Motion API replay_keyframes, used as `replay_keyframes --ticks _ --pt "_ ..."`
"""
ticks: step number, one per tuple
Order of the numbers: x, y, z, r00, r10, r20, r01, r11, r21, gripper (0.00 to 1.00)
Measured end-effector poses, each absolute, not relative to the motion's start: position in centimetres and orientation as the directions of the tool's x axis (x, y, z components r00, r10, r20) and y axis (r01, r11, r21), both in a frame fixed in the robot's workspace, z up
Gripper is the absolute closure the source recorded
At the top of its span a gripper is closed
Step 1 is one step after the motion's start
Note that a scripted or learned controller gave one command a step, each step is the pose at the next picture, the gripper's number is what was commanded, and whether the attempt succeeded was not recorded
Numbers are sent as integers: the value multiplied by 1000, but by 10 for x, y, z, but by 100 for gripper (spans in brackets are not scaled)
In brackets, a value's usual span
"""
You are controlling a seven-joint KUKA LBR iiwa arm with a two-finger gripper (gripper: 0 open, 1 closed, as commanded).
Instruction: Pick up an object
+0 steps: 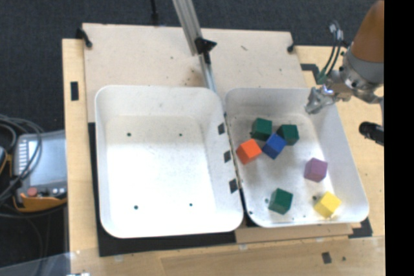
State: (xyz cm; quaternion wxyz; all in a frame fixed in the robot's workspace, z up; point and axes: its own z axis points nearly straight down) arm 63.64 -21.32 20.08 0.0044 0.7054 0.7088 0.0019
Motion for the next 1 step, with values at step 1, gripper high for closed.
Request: replay_keyframes --ticks 1 --pt "637 -215 240 -8 1000 -3 1000 8 7 100"
